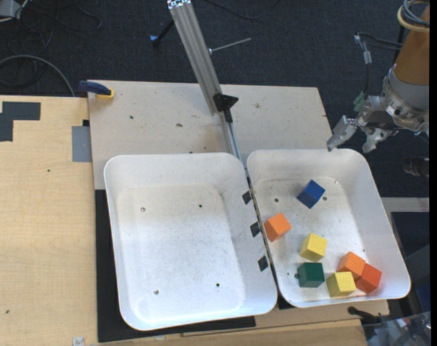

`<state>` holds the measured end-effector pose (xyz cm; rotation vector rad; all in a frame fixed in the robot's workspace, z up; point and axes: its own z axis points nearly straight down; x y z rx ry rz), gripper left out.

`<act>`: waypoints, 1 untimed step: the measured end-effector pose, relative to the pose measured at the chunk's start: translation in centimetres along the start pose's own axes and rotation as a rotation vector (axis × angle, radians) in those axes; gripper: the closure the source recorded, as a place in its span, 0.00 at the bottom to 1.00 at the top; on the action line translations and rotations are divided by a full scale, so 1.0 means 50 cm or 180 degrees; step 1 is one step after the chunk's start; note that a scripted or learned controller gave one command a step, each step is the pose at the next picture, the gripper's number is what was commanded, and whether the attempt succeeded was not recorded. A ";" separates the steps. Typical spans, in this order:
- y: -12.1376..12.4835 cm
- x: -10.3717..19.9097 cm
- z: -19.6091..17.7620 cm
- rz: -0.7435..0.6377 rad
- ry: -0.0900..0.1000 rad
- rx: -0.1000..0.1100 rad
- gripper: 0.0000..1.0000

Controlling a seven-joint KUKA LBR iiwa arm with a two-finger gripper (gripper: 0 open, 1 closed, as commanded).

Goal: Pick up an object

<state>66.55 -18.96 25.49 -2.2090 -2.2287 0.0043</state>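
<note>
Grey metal fingers spread apart and holding nothing mark the tool (354, 135), which hangs above the far right corner of the right bin (377, 193), at or just beyond its rim, with the arm's orange band (413, 52) rising out of frame above it. By my reading the task is at its opening step: the approach, with no object yet chosen or touched. All the candidates lie in the right bin. Closest to the tool is a blue cube (311, 193), tilted and standing alone toward the far side of the bin floor. Further toward the near side and left sits an orange cube (277, 226), close to the bin's left wall, then a yellow cube (314, 246) near the middle, and a dark green cube (311, 274) just near of it. In the near right corner a second yellow cube (341, 283), a second orange cube (352, 263) and a red-orange cube (369, 277) crowd together, touching or nearly so. The left bin (132, 171) holds no blocks, and the wooden bench (276, 114) stretches behind both. The next move, I judge, calls for carrying the tool in over the bin, lining the open fingers across a free-standing block such as the blue one, then descending squarely; the clustered corner looks harder to enter cleanly.
</note>
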 end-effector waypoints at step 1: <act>0.000 0.000 0.000 -0.0003 0.0001 0.0001 0.00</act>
